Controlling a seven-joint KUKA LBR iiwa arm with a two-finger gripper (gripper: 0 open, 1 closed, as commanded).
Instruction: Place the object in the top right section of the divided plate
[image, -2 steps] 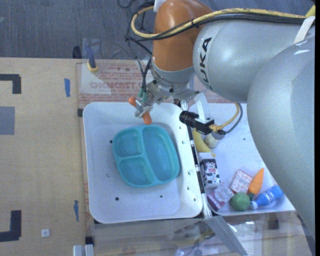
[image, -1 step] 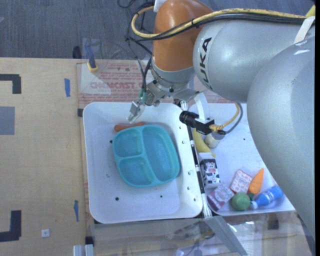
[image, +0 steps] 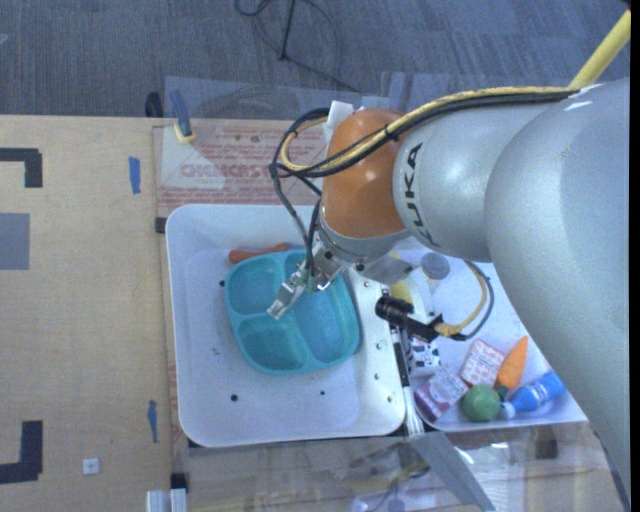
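Divided plate (image: 292, 322) in teal lies directly beneath the tool (image: 290, 293), whose grip state cannot be told; risk: any release may miss the top right section, landing in an adjacent compartment.

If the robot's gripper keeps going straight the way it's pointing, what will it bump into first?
Probably the blue divided plate. The gripper points down at it, right above its upper sections. How high it hangs is hard to tell.

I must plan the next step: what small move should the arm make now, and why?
Probably raise the hand slightly and check its grasp. It hangs low above the blue divided plate in the left bin, and no object is clearly visible between its fingers.
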